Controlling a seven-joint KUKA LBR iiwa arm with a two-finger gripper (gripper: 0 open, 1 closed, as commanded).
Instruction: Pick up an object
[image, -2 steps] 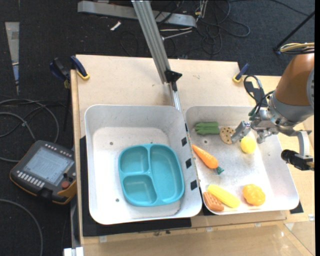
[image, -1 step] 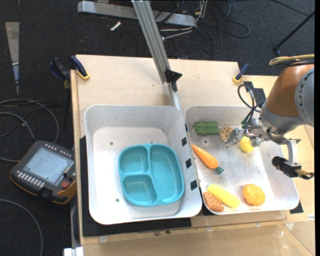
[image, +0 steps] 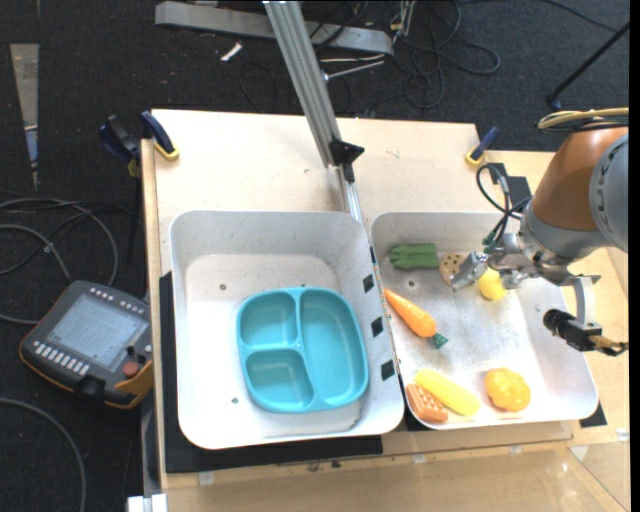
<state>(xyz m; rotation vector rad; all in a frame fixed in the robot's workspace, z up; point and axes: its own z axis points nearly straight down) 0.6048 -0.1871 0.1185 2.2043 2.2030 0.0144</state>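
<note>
A small yellow toy (image: 491, 287) lay in the right bin (image: 560, 400), near its back, right at the gripper (image: 478, 272); whether the fingers pinched it could not be told. A carrot (image: 412, 314) and a green vegetable (image: 414, 256) lay nearby.

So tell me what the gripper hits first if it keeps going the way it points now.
Probably the small tan holed piece just past the gripper, then the green toy. From one slanted view, depth is uncertain, so it might pass above them.
</note>
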